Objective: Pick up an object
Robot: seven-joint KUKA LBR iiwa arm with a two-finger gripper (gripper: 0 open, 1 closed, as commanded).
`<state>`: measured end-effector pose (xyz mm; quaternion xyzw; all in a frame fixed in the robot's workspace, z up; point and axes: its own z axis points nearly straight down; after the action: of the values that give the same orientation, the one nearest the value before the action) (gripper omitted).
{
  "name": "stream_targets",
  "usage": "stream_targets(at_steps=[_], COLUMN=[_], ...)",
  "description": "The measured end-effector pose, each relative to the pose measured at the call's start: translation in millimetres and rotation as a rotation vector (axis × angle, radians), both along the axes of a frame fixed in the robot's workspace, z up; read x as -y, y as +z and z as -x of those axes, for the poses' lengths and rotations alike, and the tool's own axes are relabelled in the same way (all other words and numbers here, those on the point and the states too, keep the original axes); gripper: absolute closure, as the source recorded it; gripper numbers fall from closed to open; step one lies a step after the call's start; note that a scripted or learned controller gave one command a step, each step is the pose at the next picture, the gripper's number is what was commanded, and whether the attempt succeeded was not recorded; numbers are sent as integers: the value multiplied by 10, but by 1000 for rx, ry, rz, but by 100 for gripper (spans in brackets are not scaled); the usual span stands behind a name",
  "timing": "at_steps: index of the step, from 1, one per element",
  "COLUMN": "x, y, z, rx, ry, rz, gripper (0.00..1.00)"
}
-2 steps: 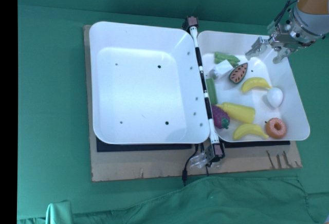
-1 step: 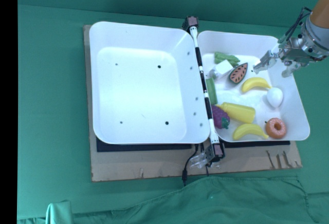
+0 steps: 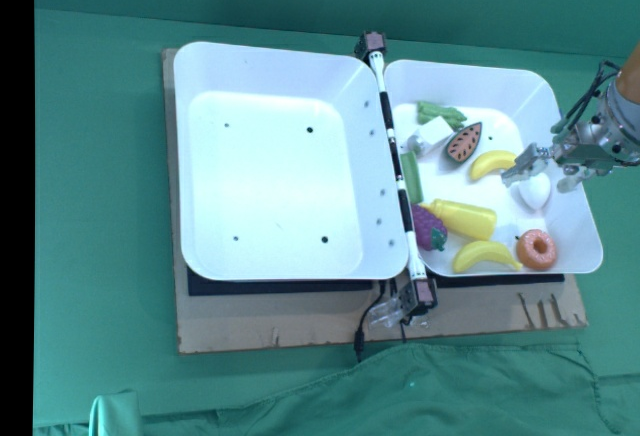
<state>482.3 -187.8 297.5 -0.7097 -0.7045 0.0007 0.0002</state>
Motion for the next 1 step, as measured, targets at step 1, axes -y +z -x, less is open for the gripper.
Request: stream_targets(at_steps=[1], x=[-11], y=[55], z=[152], rx=[4], ry=[4], rz=[0], gripper=[0])
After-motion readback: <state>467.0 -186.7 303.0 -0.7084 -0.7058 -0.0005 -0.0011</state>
